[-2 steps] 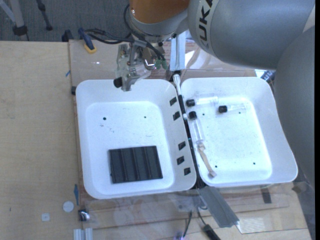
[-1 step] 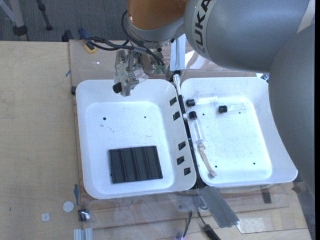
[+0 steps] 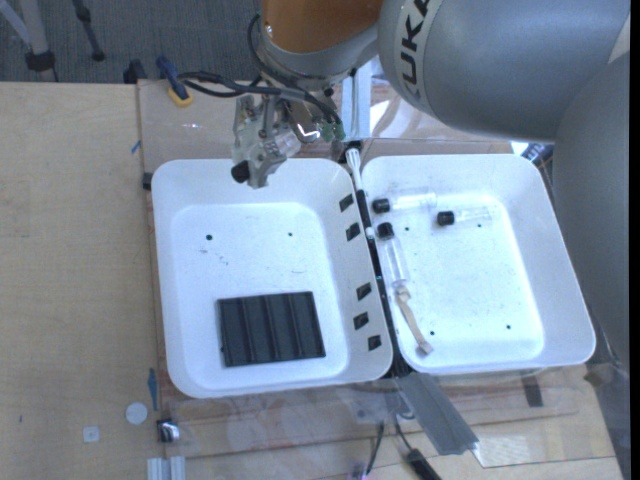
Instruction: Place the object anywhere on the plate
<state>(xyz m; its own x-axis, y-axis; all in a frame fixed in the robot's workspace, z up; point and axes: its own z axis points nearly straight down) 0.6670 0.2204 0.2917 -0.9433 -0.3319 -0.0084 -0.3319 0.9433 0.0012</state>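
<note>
The plate [image 3: 271, 328] is a black ridged rectangle lying flat in the near part of the left bin [image 3: 190, 268]. My gripper [image 3: 254, 164] hangs over the far rim of that bin, well behind the plate. A small black piece [image 3: 240, 172] shows at its lower tip; I cannot tell whether it is part of the gripper or a held thing. In the right bin [image 3: 520, 298] lie a clear tube with a black cap [image 3: 425, 203], a second clear tube [image 3: 393, 258] along the left wall, a small black piece [image 3: 445, 218] and a tan strip [image 3: 411, 320].
A row of black clips [image 3: 358, 263] lines the divide between the two bins. The large grey arm [image 3: 500, 38] covers the upper right. Cables and a blue-yellow tool [image 3: 175, 83] lie behind the left bin. Small parts [image 3: 135, 413] sit on the wooden bench at the near left.
</note>
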